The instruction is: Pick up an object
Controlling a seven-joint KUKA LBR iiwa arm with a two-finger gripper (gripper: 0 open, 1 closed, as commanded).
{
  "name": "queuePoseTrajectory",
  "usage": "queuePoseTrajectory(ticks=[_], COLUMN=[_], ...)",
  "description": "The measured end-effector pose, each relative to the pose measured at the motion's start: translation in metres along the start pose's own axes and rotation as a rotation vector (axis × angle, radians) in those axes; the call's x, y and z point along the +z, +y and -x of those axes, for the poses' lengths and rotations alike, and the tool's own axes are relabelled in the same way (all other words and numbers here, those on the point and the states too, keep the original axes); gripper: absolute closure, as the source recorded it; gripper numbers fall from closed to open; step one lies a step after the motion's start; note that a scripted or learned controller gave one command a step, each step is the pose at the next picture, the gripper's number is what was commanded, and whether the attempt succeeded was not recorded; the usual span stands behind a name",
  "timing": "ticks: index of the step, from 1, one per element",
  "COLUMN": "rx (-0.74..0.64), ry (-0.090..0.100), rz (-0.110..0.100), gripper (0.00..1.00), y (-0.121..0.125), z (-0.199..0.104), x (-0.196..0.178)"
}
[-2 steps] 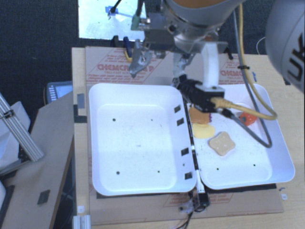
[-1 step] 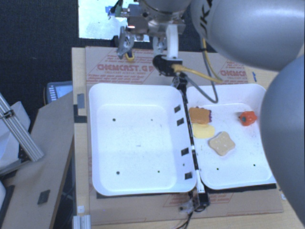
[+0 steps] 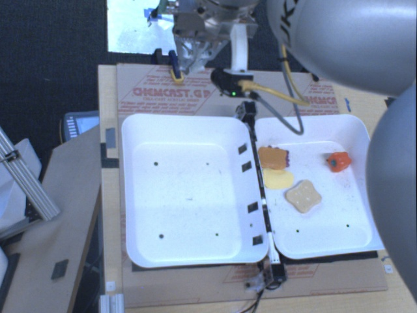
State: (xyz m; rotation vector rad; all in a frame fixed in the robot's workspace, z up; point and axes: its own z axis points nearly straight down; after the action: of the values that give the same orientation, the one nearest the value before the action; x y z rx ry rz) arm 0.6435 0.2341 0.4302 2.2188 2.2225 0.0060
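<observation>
A: Far left, at nine o'clock: a side table (image 3: 58,194) with a ribbed aluminium rail (image 3: 26,178) lying across it at a slant. Just above that, a small grey device (image 3: 81,126).

B: Next along?

A: The worktop (image 3: 163,96), covered by brown cardboard with red print. The left bin (image 3: 186,191) sits on it, white and shallow, a few dark dots on its floor. Black clips run down the seam where it touches the right bin (image 3: 355,230).

B: And the claw?

A: The claw (image 3: 189,60) hangs up at twelve o'clock, over the cardboard beyond the left bin's far rim, well apart from both bins. Whether its fingers are apart or together I cannot tell; nothing visible in them. A yellow cable (image 3: 277,95) trails from it toward three o'clock.

B: The objects?

A: All in the right bin. An orange-brown block (image 3: 273,157) with a purple edge near the seam, a pale yellow slice (image 3: 279,179) touching it at six o'clock, a tan bread-shaped piece (image 3: 303,196) just beside the slice at five o'clock. A small red-orange item (image 3: 338,162) lies apart at three o'clock.

B: The right edge?

A: The grey arm (image 3: 352,25), large and blurred, overhanging the bin.
</observation>
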Motion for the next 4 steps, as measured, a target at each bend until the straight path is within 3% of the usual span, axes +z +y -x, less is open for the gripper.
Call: queuePoseTrajectory(ticks=[1,2,3,4], rx=[-0.002,-0.002,-0.005,-0.006], ry=[0.003,-0.001,0.000,0.000], rz=[0.010,-0.001,0.001,0.000], gripper=[1.00,0.00,1.00,0.00], y=[0.023,0.023,0.023,0.023], z=[0.000,0.000,-0.001,-0.001], x=[-0.105,-0.099,-0.110,-0.110])
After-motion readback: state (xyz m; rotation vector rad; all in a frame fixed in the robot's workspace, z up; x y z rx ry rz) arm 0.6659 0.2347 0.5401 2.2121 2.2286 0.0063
